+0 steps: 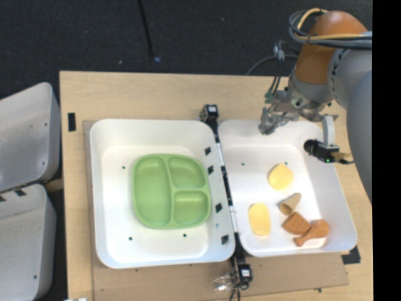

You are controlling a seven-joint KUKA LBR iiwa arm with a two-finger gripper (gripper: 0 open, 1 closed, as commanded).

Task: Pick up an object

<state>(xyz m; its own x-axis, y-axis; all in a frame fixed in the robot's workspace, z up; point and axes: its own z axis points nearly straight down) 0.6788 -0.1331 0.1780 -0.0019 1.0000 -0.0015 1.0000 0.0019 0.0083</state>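
Five food pieces (280, 176) lie loose in the right bin (241, 168), near its front, well apart from the end effector (270, 123) over its back rim, finger state indeterminate; left bin (103, 168) holds a green divided plate (170, 190).

Green tray (170, 191), white bins (100, 243), yellow pieces (280, 176), brown pieces (296, 222)

A dark, speckled floor (156, 24) fills the top of the frame, crossed by a thin black cable (145, 24). A pale wooden bench (156, 93) occupies the middle. Two white rounded panels (25, 137) sit at the left edge, one above the other.
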